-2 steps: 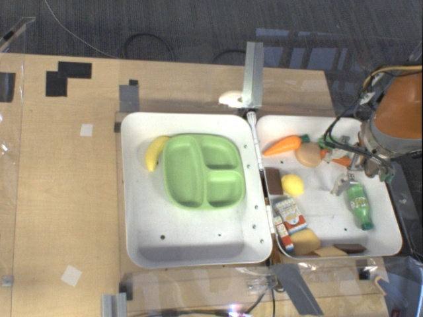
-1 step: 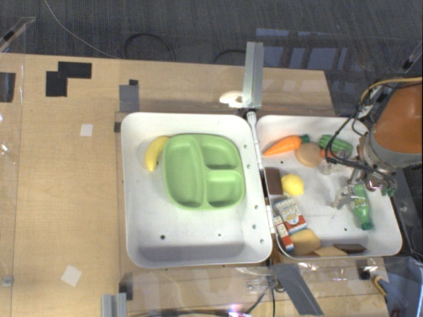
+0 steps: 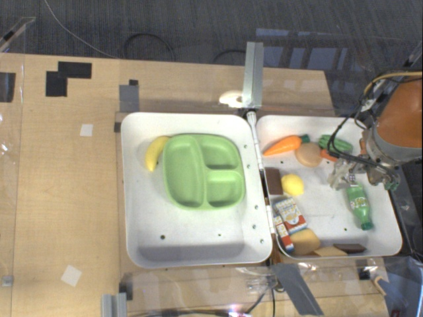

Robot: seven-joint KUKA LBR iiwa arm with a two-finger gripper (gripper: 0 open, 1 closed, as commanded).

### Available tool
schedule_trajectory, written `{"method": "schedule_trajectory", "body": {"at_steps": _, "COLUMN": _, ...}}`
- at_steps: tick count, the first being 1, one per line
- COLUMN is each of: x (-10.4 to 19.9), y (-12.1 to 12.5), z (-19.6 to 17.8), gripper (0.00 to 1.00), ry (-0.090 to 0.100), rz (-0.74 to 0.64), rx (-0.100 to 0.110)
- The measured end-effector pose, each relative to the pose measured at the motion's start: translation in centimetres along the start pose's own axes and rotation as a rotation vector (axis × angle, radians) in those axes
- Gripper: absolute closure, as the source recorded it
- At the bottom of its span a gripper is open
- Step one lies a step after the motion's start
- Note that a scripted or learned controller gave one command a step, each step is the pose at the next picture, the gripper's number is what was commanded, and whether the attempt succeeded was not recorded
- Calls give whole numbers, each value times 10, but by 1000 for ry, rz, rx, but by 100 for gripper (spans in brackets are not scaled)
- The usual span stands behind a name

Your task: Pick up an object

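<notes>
My gripper (image 3: 346, 177) hangs over the right bin (image 3: 386, 243), on the grey arm with the orange band (image 3: 403, 114) coming in from the right. Its fingers stand open, just above the cap end of a green bottle (image 3: 359, 207) that lies flat near the bin's right wall. Nothing is between the fingers. Left of the gripper are a tan round piece (image 3: 308, 154), an orange carrot (image 3: 285, 144) and a yellow lemon (image 3: 293, 185). A small green item (image 3: 334, 143) lies at the bin's back, partly under the arm's cables.
A red and white snack box (image 3: 289, 218), a brown block (image 3: 306, 241) and dark flat pieces sit at the right bin's front left. The left bin (image 3: 145, 243) holds a green divided plate (image 3: 201, 170) and a banana (image 3: 154, 152). A metal post (image 3: 253, 74) stands behind the bins.
</notes>
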State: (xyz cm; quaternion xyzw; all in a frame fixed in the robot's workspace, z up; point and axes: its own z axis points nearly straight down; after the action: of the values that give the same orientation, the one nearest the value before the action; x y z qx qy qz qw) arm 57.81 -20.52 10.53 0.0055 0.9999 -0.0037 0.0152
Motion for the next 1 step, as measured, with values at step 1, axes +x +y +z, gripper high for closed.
{"method": "schedule_trajectory", "body": {"at_steps": 1, "x": 0, "y": 0, "z": 1, "gripper": 0, "ry": 1, "rz": -1, "rx": 0}}
